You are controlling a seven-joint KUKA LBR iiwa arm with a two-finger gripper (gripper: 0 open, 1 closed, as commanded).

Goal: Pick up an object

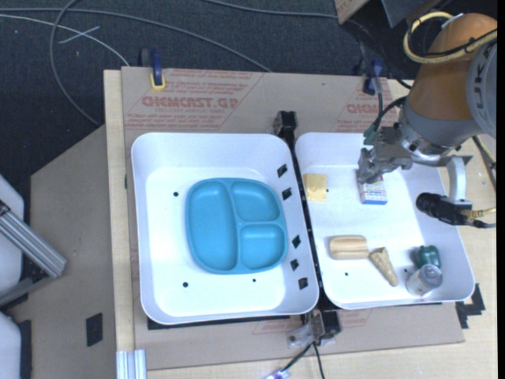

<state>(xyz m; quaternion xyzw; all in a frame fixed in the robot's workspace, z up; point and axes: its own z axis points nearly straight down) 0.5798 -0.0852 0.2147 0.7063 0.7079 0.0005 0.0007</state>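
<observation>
Right now the claw sits atop a small box

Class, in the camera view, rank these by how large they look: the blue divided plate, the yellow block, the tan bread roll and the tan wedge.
1. Blue divided plate, by far the largest.
2. Tan bread roll.
3. Tan wedge, close to the roll, so that order is unsure.
4. Yellow block, smallest.

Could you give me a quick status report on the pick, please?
Gripper low in right bin, over small box. Grasp unconfirmed. Bread roll nearby, not in the way.
</observation>
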